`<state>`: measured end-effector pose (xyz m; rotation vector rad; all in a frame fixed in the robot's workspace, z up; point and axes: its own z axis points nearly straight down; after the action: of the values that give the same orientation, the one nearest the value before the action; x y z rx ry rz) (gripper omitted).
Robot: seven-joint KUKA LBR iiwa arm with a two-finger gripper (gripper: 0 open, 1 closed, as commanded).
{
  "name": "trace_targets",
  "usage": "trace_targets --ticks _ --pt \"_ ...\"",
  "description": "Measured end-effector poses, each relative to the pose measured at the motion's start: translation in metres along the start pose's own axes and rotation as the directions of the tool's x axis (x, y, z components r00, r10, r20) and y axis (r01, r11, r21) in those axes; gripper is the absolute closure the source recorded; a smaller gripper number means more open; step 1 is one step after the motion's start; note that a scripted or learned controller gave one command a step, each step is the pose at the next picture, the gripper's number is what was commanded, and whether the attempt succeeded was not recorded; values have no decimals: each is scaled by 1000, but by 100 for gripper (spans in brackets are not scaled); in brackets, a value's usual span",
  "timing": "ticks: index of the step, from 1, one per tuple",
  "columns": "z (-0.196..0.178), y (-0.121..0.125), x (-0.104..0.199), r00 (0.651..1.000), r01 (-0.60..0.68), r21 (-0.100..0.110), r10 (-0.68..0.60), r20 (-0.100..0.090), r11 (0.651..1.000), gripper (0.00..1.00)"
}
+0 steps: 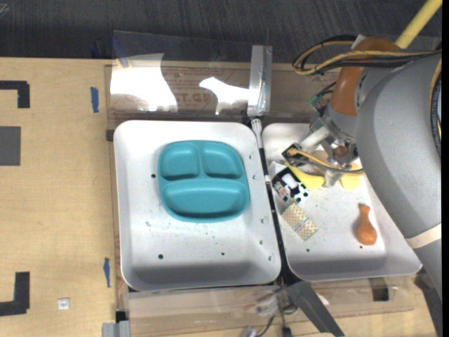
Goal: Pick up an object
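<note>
Though the packet [300, 222] bears print, none is legible.

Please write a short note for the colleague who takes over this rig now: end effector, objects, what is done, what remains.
End effector: over the far part of the right bin, no object visibly held.
Right bin: orange toy, patterned card, small black-and-white item, yellow piece beside the end effector.
Left bin: teal plate.
Done: nothing picked.
Left: grasp and lift one object.
</note>
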<state>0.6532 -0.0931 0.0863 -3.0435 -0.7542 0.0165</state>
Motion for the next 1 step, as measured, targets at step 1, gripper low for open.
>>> trace_targets --ticks 1 --pt "-100 -36 17 961 -278 -5 278 -15 961 0"
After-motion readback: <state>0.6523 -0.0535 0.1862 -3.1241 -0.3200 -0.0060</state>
